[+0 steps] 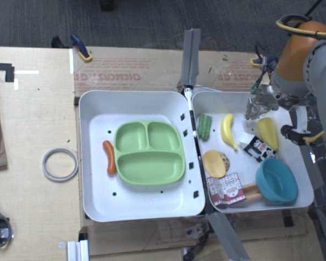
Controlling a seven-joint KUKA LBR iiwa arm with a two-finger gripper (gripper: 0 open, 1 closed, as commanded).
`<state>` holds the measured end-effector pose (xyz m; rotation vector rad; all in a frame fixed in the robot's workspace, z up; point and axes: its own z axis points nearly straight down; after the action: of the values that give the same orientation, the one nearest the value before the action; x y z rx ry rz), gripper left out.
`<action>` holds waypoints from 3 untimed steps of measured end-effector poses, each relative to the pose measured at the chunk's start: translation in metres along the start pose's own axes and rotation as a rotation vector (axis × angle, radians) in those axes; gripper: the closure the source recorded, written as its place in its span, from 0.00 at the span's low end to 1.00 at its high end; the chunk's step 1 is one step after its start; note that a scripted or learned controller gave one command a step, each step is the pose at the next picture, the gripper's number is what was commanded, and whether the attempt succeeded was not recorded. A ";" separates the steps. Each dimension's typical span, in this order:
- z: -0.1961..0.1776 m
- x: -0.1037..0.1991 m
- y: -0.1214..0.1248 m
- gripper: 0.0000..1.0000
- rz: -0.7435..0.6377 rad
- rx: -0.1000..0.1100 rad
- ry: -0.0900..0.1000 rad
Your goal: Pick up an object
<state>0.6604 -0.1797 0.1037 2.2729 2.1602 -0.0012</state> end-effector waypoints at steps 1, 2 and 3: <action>0.000 0.000 0.000 0.00 0.000 0.000 0.000; 0.009 0.036 -0.011 0.00 -0.023 0.004 0.004; -0.020 0.086 -0.006 0.00 -0.161 0.002 0.004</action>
<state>0.6592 -0.0939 0.1237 2.0951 2.3388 -0.0006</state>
